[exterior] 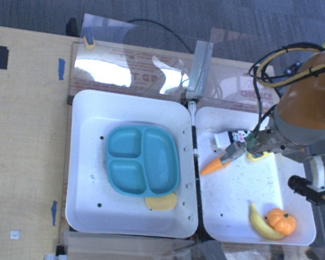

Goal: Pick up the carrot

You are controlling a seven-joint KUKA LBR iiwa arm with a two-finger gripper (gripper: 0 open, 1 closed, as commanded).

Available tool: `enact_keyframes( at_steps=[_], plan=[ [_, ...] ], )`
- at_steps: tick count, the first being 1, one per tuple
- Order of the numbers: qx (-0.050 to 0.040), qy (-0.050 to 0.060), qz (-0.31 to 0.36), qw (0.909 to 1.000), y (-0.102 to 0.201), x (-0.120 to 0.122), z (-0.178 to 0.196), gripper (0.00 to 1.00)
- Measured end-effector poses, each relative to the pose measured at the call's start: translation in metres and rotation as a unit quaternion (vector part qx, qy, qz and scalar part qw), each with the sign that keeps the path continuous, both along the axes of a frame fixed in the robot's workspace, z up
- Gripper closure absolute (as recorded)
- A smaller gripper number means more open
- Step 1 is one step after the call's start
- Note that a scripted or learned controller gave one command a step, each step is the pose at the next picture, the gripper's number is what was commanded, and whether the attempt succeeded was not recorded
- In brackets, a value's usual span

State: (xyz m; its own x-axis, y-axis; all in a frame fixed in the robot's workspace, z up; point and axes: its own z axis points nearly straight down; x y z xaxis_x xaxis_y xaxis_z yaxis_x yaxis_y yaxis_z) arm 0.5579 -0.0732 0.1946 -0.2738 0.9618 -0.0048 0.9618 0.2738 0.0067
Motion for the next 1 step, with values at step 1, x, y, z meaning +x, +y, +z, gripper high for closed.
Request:
enact_keyframes(
  at_steps=[1],
  plan=[
    [0.0017, 0.005, 0.031, 0.9995, 0.0273, -0.0026, -0.0105, 0.0]
  ],
)
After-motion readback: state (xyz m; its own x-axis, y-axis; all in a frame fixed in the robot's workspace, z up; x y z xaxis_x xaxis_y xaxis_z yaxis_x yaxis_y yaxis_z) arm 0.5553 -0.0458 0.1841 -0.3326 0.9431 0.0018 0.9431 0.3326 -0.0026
